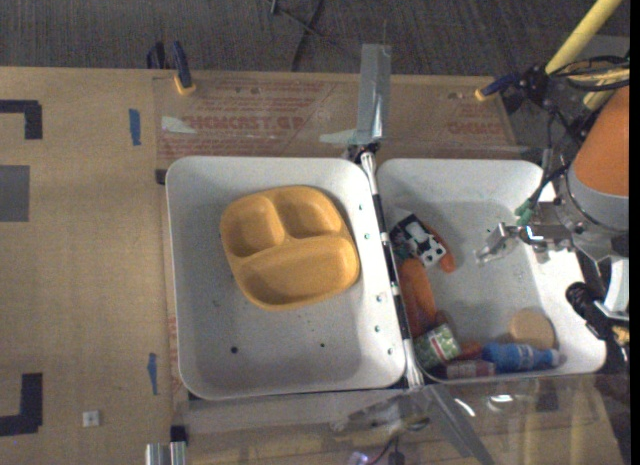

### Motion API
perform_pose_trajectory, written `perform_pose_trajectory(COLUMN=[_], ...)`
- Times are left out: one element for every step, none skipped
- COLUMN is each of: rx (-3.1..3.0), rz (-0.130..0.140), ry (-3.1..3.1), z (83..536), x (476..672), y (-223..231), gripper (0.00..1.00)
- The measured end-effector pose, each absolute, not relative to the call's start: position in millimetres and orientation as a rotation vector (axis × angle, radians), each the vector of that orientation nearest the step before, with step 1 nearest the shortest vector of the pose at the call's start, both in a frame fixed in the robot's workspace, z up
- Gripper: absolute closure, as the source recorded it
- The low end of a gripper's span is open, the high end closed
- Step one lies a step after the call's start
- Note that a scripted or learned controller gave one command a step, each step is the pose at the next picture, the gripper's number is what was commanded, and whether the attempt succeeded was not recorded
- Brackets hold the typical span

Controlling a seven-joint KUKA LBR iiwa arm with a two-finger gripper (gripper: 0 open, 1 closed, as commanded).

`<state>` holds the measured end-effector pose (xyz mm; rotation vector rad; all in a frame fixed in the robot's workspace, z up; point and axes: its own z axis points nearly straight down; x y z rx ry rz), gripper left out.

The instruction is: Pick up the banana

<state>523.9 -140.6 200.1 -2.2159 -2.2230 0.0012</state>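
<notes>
Nearest the camera, along the right bin's (pixel 470 188) front edge, lie a blue bottle (pixel 520 356), a green can (pixel 436 343) and a round tan disc (pixel 531 328). An orange carrot-like piece (pixel 417 291) rests against the divider. A yellow divided plate (pixel 290 245) sits in the left bin (pixel 200 283). Whether the pincer (pixel 497 244) is spread or pressed together I cannot tell. No banana can be made out with certainty.

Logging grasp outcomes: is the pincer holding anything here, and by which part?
Nothing is held: the pincer hangs over bare floor of the right bin, with nothing between its tips.
</notes>
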Motion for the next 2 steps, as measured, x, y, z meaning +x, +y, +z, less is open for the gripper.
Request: perform_pose_trajectory(rx=[-2.006,-2.025], rz=[-0.001,0.002], ry=[-2.421,-2.399], z=[233,183], x=[557.6,520.1], y=[-141,-43], gripper=[0.0,0.0])
